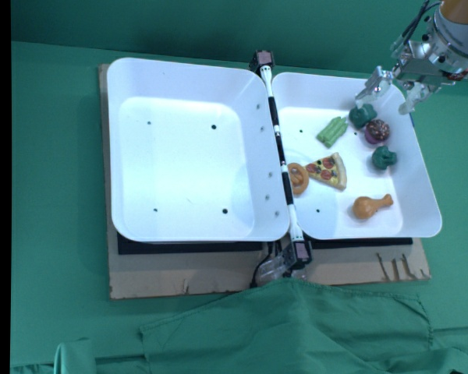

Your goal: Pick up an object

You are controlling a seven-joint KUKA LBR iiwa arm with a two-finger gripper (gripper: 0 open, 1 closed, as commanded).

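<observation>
Over right bin's (421, 209) far corner, jaws spread wide — empty, above broccoli (362, 115)

The left bin (191, 150) offers a wide bare floor, walled only by its rim. In the right bin (421, 209) the toys crowd the middle and far side: a green stalk (332, 131), a green piece (362, 115) touching a dark red one (377, 132), and another green piece (384, 158) just below. The pizza (328, 170) and pretzel (297, 178) touch near the divider (279, 150) (a striped rod between the bins). The drumstick (370, 206) lies apart, with open floor on its near side. The gripper (394, 93) hangs over the far right rim.
</observation>
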